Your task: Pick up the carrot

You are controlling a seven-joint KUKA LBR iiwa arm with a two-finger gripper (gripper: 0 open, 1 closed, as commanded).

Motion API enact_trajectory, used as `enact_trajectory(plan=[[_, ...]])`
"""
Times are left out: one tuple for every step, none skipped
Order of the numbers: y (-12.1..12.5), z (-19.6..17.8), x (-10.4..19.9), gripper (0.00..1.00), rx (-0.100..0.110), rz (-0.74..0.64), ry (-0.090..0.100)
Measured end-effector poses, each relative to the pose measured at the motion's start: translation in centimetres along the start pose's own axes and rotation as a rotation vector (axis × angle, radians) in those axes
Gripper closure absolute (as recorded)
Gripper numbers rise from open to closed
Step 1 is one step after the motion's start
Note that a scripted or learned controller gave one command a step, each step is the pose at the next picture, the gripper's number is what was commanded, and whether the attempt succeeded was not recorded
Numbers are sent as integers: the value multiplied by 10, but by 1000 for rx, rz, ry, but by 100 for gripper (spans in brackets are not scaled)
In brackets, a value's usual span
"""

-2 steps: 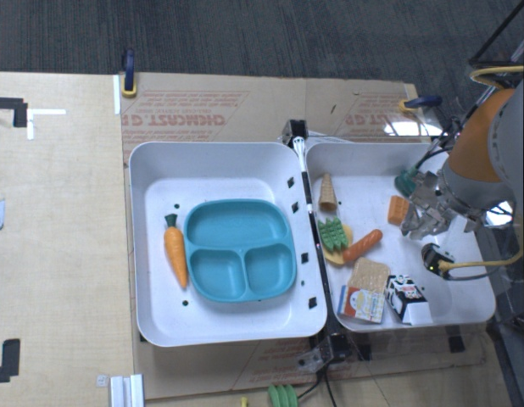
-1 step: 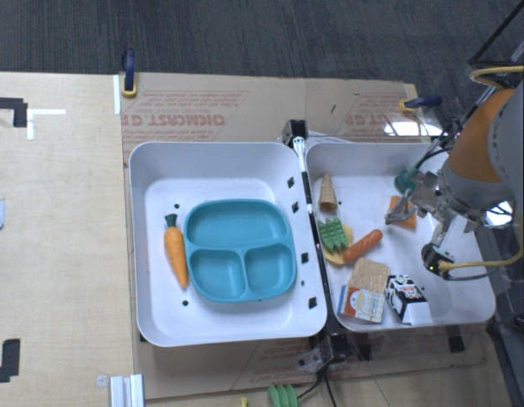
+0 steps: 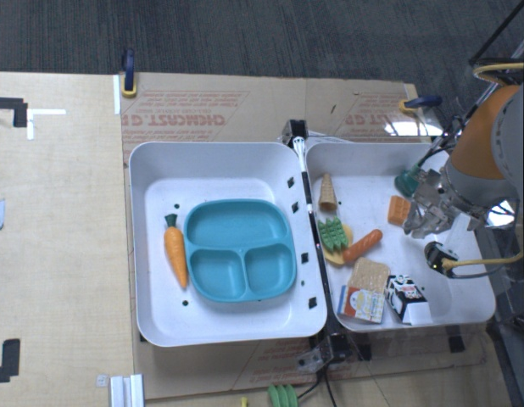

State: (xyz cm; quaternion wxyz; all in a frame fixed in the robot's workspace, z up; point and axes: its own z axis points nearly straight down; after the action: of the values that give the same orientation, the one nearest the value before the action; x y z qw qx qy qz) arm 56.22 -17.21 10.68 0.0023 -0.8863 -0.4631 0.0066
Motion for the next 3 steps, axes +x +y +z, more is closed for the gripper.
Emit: enact_trajectory(plan=[[-53,16,-46,100,-10,-305,8],[-115,17,19,100,-8,-327,8],[-90,-186,-1,100,-15,-386,4]])
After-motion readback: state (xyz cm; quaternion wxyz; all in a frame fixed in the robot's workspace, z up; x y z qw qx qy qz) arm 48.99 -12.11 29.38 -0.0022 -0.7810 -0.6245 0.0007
